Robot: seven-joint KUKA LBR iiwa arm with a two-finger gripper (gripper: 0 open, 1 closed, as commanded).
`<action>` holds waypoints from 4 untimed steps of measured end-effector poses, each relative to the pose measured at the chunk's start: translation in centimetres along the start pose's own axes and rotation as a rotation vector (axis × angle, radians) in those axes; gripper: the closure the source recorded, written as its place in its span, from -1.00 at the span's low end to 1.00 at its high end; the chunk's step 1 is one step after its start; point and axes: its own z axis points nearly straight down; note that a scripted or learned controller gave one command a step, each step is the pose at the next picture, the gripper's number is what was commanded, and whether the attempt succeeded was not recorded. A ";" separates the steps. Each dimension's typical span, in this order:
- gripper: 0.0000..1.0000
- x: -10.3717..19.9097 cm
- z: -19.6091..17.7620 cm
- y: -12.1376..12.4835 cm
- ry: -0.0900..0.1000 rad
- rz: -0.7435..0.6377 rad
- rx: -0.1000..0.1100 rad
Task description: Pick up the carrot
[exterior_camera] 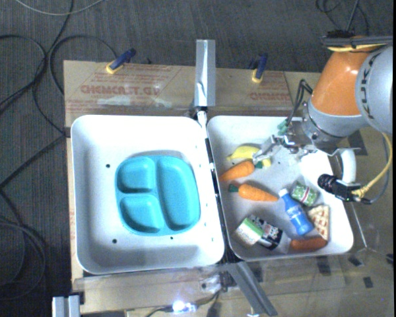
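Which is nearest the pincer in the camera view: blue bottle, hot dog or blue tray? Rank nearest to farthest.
Measured from the pincer, at the top of the right bin:
1. blue bottle, middle of the right bin, below the pincer.
2. hot dog, at the right bin's bottom edge.
3. blue tray, over in the left bin.

The arm (pixel 360 84) is being cut off by the right edge. The gripper (pixel 269 152) fingers (small, blurred) are being left unreadable. A can (pixel 305 194) label is being rendered illegible.
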 end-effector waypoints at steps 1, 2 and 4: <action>-1.00 2.5 9.0 -9.7 0.001 0.166 0.003; 1.00 2.7 8.4 -9.7 0.004 0.164 0.008; 1.00 8.8 0.4 -10.1 -0.003 0.272 0.001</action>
